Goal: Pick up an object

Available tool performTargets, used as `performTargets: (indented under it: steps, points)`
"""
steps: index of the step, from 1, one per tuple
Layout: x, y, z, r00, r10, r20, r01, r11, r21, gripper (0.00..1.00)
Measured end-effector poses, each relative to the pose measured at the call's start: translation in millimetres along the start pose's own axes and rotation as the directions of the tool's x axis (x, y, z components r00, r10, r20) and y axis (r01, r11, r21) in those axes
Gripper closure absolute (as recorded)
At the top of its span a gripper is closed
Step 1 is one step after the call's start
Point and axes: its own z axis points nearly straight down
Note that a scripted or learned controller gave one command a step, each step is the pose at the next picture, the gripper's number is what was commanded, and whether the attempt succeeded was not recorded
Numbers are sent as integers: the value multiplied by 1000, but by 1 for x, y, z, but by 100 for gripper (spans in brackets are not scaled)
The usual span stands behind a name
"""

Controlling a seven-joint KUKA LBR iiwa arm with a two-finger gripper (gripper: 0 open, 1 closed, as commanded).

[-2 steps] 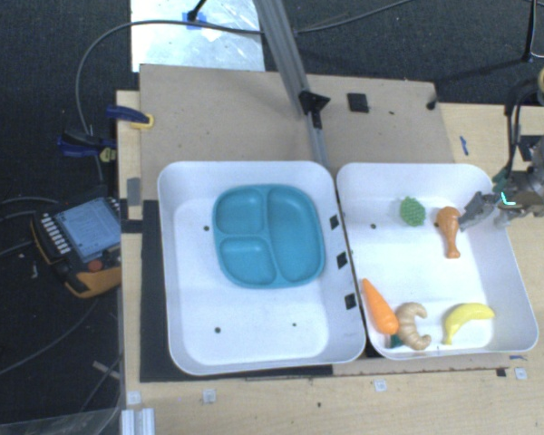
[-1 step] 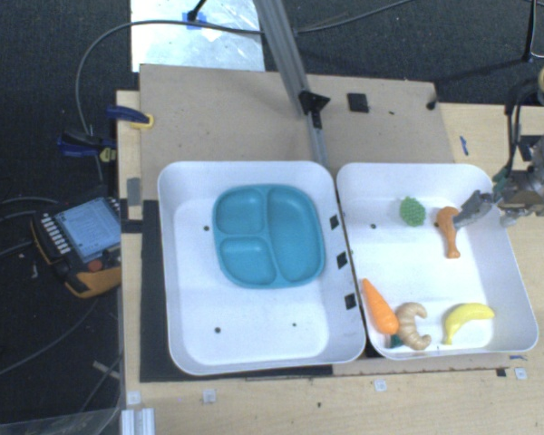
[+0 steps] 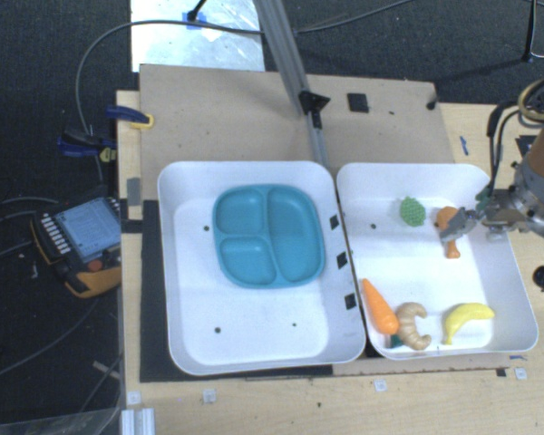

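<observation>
The right bin (image 3: 499, 270) holds several toy foods. A green round piece (image 3: 412, 211) lies near its back. A small orange piece (image 3: 451, 245) sits just right of it, partly covered by my gripper (image 3: 455, 227), which reaches in over the bin's right wall. An orange carrot (image 3: 378, 304), a beige curled piece (image 3: 414, 324) and a yellow banana (image 3: 467, 318) lie along the front of the bin. Whether the orange piece sits between the fingertips is not clear.
The left bin (image 3: 190, 315) bears a blue divided plate (image 3: 268, 236). A grey pole (image 3: 286, 48) slants over the bench behind the bins. Clamps, cables and a handheld device (image 3: 82, 243) lie off the bench to the left.
</observation>
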Motion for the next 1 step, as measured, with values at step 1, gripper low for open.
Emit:
performTargets:
  steps: [1]
  points:
    - [-3, 8, 58, 1000, 1, 0, -1, 1000, 0, 0]
